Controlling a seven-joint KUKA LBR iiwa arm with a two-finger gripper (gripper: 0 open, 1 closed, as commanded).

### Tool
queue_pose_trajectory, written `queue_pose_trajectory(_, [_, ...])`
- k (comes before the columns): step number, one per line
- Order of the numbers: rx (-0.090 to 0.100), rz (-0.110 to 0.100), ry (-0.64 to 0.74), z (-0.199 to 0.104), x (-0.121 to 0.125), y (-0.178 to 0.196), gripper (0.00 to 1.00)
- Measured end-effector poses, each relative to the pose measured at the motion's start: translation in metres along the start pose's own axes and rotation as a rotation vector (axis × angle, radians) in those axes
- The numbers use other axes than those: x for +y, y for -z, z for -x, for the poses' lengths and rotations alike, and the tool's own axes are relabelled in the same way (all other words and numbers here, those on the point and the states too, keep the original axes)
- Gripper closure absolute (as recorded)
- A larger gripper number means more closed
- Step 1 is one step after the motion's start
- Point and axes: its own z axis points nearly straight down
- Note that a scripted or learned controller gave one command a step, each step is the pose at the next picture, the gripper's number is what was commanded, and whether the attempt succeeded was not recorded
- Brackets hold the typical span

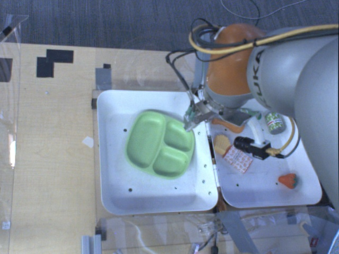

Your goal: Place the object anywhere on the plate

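Pale wood worktop [53, 142], dark grey carpet floor [106, 15] beyond its far edge. Black tape marks [53, 62] on the worktop at far left, and a clear plastic panel [13, 115] along the left side. Thin cables [238, 4] loop on the floor.

Left bin [114, 194]: white and shallow, holds a green plate [145, 139]. The plate has three compartments, one large on the left and two smaller on the right. It lies flat, slightly turned, toward the bin's right side.

Right bin [254, 192]: white, touching the left bin along the shared wall. It holds loose items:
- Red-and-white packet [238, 160], near the middle.
- Yellowish piece [222, 142], just beside the packet on its upper left.
- Orange strip [233, 125], farther back, partly under the arm.
- Small green-and-white can [274, 122], at the back right.
- Red-orange fruit-shaped piece [287, 181], alone at the front right, well apart from the rest.

All loose items lie in the right bin. Cannot tell which one is the task's object.

The grey arm [296, 78], with its orange band [230, 62], reaches in from the right over the right bin. The tool [190, 119] sits at the plate's upper right rim, by the wall between the bins. Cannot tell whether the tool is released or clenched, as the view is too blurred there. Nothing can be made out in its grasp. Contact with the plate rim cannot be told.
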Motion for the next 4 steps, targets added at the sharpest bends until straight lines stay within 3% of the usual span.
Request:
queue_pose_trajectory(1, [0.000,-0.001,0.350,-0.019,0.019,-0.010,1.00])
queue_pose_trajectory(2, [0.000,-0.003,-0.115,-0.032,0.055,0.004,1.00])
queue_pose_trajectory(3, [0.003,-0.005,0.278,-0.089,-0.004,-0.011,1.00])
queue_pose_trajectory(4, [0.000,-0.002,0.179,-0.021,0.034,0.006,1.00])
